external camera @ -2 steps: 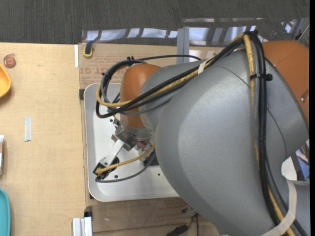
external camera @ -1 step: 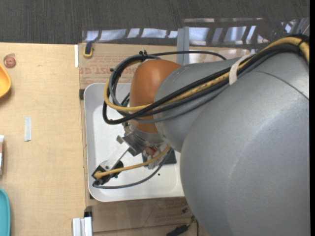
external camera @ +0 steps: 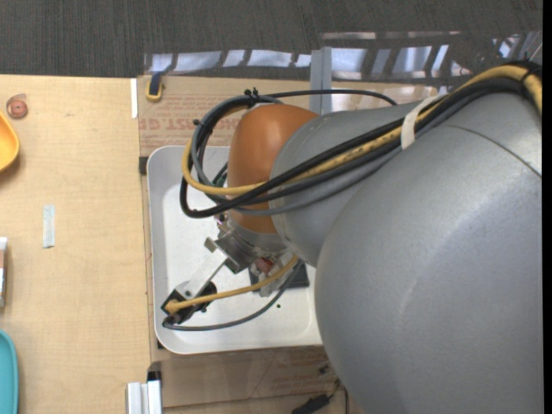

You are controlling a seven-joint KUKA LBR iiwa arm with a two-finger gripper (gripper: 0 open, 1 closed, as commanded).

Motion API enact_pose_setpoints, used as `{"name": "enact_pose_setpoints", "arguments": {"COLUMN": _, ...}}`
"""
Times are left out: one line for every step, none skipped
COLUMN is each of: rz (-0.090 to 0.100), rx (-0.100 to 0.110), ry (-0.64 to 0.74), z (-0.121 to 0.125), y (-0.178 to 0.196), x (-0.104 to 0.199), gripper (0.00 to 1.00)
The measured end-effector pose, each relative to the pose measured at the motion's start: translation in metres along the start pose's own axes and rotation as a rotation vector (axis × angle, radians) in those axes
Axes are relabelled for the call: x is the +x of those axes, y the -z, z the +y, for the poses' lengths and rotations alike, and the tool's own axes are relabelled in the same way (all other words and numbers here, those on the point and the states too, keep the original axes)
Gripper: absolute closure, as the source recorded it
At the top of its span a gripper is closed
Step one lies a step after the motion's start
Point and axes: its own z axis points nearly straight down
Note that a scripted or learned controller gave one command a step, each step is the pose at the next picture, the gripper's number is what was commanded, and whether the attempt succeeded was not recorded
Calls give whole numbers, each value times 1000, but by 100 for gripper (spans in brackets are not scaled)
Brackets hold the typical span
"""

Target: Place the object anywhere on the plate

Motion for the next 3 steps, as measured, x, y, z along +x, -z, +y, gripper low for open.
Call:
{"name": "enact_pose_setpoints", "arguments": {"rz": 1, "rx": 0, "ry": -266, "z": 43, "y": -60, "x": 48, "gripper": 0}}
{"name": "enact_pose_setpoints", "arguments": {"rz": 1, "rx": -1, "ry": -437, "z": 31, "y": -27, "x": 34, "gripper": 0}}
{"name": "enact_pose_setpoints", "arguments": {"rz": -1, "rx": -1, "ry": -446, "z": 1, "y": -94, "x": -1, "gripper": 0}}
